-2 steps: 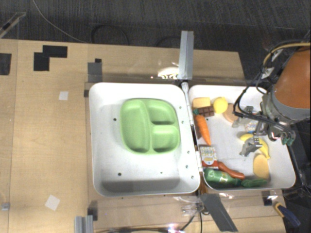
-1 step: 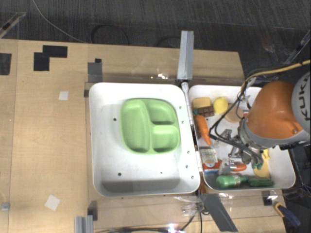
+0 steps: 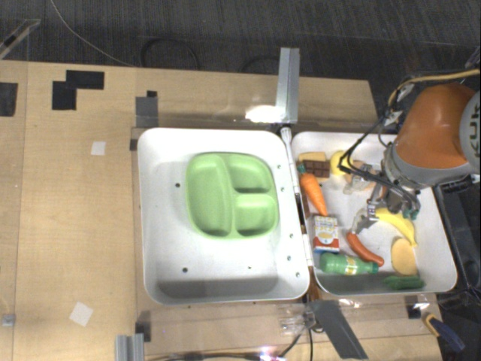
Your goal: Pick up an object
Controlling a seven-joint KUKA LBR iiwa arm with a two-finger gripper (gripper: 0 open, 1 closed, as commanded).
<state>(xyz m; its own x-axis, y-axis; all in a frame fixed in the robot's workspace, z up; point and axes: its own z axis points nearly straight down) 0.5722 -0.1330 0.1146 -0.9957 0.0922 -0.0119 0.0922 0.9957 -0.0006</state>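
My gripper [image 3: 378, 207] hangs over the middle of the right bin [image 3: 445, 271], fingers pointing down; nothing shows between them. A yellow banana [image 3: 398, 224] lies just to its right. A red sausage-like piece [image 3: 364, 249] sits below it. An orange carrot [image 3: 313, 192] lies along the bin's left side, with a small juice carton [image 3: 325, 232] under it. A green bottle [image 3: 347, 265] lies near the front wall. A yellow-orange round piece [image 3: 404, 259] and a dark green piece [image 3: 403, 282] rest at the front right.
The left bin [image 3: 161, 277] holds a green divided plate [image 3: 229, 193]. A brown block [image 3: 313, 162] and a yellow item [image 3: 340, 161] sit at the right bin's back left. A metal post [image 3: 288, 81] stands behind the divider. Cables trail off the orange wrist [image 3: 434, 130].
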